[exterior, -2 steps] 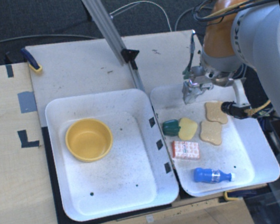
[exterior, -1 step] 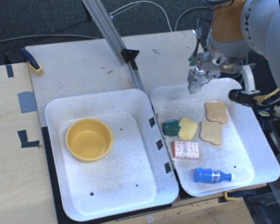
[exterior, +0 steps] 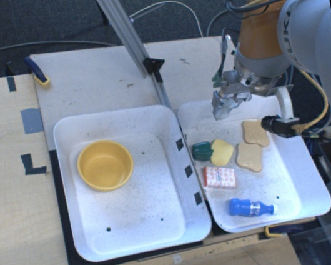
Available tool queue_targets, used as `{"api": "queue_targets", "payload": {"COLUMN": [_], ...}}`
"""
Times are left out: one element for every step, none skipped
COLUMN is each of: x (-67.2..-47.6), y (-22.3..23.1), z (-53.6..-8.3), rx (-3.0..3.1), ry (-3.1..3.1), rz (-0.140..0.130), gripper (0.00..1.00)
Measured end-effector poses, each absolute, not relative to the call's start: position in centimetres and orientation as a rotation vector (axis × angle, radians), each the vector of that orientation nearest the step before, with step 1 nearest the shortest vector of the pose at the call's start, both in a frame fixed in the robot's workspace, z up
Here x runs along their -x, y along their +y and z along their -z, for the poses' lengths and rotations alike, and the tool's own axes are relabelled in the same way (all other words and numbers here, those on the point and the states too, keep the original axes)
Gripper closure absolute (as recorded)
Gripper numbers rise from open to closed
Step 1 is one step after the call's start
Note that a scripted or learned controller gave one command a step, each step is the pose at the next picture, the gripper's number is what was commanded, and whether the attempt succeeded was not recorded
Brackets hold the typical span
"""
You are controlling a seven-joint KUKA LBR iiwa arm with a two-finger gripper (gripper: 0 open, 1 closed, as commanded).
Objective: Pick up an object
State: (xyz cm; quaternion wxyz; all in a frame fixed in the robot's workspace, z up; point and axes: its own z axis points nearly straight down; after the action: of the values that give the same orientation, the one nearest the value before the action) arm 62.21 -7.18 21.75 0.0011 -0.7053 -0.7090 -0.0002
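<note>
My fingers (exterior: 224, 106) hang over the far end of the right bin (exterior: 309, 189); I cannot tell if they are apart. The yellow object (exterior: 222, 151) and green object (exterior: 202, 151) lie below them, not touching.

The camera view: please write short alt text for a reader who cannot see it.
A grey robot arm's gripper hangs over the back of the right white bin, which holds a green and yellow toy, two tan bread-shaped pieces, a small red and white box and a blue bottle. The left white bin holds a yellow bowl.

Robotics lab: taped wooden bench (exterior: 13, 206), 2 white bins (exterior: 132, 230), cabled grey arm (exterior: 303, 15), metal camera pole (exterior: 125, 28).
</note>
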Motion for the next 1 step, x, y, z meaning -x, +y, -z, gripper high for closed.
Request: {"api": "queue_targets", "payload": {"x": [-59.97], "y": [-3.2], "z": [-21.45], "rx": [2.214], "ry": [-2.224], "rz": [-0.003], "gripper": [1.0]}}
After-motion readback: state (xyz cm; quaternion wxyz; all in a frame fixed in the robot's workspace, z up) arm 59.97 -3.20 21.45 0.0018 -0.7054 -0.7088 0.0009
